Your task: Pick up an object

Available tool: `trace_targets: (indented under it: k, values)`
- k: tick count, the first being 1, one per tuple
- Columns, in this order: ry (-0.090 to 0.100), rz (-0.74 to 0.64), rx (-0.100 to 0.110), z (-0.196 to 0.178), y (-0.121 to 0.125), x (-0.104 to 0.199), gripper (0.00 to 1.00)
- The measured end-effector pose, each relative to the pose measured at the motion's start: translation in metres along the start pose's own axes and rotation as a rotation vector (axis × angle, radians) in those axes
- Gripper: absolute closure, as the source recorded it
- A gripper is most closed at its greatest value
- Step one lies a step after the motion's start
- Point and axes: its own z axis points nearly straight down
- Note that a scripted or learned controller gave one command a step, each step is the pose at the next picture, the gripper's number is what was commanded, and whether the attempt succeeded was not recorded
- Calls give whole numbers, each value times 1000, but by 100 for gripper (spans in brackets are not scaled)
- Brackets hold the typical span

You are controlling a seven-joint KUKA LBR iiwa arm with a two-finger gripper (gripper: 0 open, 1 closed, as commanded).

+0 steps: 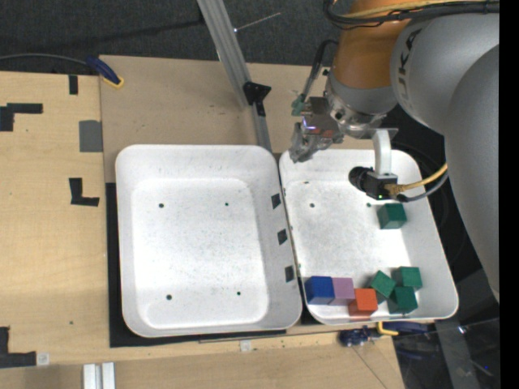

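My gripper (302,148) hangs over the far left corner of the right bin (340,217), high above its floor. Nothing shows between its fingers. A lone green block (392,215) lies near the bin's right wall. Along the near wall sits a cluster: a blue block (319,289), a purple block (343,288), an orange block (365,300) and three green blocks (396,286). All the blocks lie well away from my gripper, toward the near side.
The left bin (195,233) sits beside the right one. A grey metal post (231,47) slants down to the bins' shared far corner, close to my gripper. A black cable fitting (369,181) hangs over the right bin.
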Motion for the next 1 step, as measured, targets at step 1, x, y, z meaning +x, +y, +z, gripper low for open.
trace_targets:
  k: [1]
  values:
    - [0, 1, -1, 18, 10, 43, 100]
